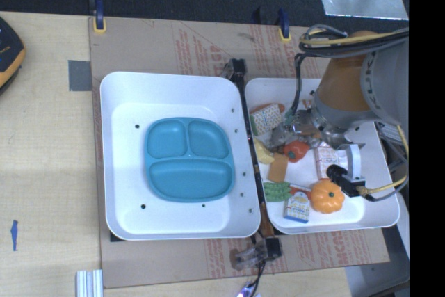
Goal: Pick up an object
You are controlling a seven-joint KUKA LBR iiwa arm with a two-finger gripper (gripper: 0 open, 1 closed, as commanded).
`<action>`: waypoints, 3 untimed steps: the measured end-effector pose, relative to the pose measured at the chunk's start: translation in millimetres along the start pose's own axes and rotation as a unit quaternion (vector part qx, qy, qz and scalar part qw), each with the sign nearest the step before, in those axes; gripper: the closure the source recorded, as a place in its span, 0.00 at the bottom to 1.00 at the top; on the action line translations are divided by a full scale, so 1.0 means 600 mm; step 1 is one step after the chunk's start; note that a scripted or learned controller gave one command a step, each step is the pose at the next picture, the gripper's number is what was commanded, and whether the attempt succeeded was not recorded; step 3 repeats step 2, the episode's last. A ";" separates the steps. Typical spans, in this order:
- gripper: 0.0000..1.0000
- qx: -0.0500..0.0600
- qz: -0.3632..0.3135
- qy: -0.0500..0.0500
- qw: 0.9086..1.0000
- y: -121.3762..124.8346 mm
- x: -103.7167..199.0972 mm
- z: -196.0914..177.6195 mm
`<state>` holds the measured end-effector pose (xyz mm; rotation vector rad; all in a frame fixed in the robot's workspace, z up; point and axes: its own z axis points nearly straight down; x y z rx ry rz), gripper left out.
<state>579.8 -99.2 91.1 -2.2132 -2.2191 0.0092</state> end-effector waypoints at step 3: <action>1.00 -0.006 -0.002 0.000 1.000 -0.048 0.044 -0.198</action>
